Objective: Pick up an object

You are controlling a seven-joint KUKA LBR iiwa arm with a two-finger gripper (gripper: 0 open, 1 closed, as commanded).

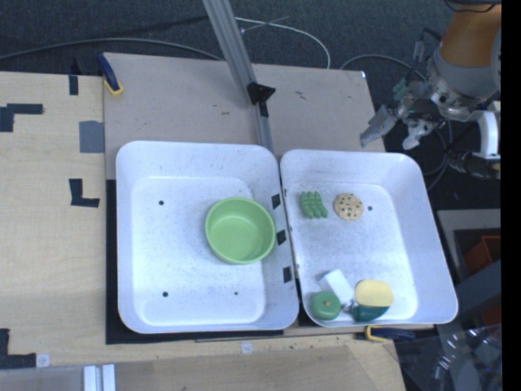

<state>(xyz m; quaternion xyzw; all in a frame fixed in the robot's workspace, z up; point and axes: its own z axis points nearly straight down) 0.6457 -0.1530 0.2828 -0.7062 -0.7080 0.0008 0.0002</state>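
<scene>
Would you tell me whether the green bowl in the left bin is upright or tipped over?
Upright: the green bowl shows its round open mouth and inner bottom, sitting flat in the left bin.

Green bowl (239, 230) (left bin (146, 300))

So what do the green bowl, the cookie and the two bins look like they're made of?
Green bowl: probably plastic, going by its uniform light green and soft, fairly matte sheen. Cookie: tan with dark spots; likely a plastic toy, but too small to confirm. Left bin and right bin: white with rounded moulded rims, seemingly thin plastic, with fine dark speckles across the floors.
</scene>
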